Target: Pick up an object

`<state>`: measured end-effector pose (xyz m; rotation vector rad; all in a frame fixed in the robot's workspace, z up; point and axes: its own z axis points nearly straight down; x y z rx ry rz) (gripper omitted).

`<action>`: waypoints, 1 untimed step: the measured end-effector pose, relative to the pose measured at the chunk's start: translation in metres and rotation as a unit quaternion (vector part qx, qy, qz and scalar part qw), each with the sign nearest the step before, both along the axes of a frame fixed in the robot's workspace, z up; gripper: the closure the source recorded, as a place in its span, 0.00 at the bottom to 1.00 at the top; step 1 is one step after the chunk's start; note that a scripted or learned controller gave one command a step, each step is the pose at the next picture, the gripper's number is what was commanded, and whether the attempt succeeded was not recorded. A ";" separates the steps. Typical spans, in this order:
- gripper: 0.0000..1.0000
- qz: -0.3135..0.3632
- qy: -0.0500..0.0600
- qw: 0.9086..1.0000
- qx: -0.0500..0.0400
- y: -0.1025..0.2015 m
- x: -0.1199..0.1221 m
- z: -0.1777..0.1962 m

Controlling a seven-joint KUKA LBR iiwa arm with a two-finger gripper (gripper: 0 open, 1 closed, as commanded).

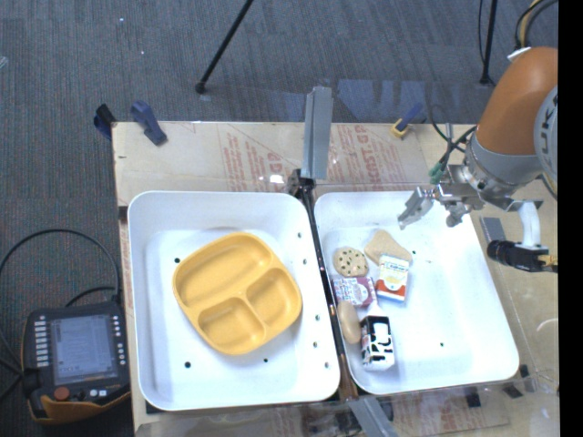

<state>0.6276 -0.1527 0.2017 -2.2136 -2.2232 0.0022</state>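
My gripper (pixel 434 209) hangs over the far part of the right bin (pixel 455 335), its fingers spread open with nothing between them. Below and to its left lie the bin's objects: a tan wedge (pixel 386 243), a round cookie (pixel 350 261), a small orange and white carton (pixel 393 279), a purple and white packet (pixel 353 290), a tan oblong piece (pixel 349 322) and a black and white can (pixel 378 342). They cluster along the bin's left side. The nearest, the tan wedge, lies a short way from the left fingertip.
The left bin (pixel 150 244) holds a yellow divided plate (pixel 237 292). A grey upright bar (pixel 317 135) stands behind the seam between the bins. A pendant (pixel 77 353) lies on the floor at the left. The right half of the right bin is bare white.
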 end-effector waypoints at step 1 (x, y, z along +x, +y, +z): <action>0.00 0.028 -0.003 1.000 -0.001 -0.004 -0.002 -0.112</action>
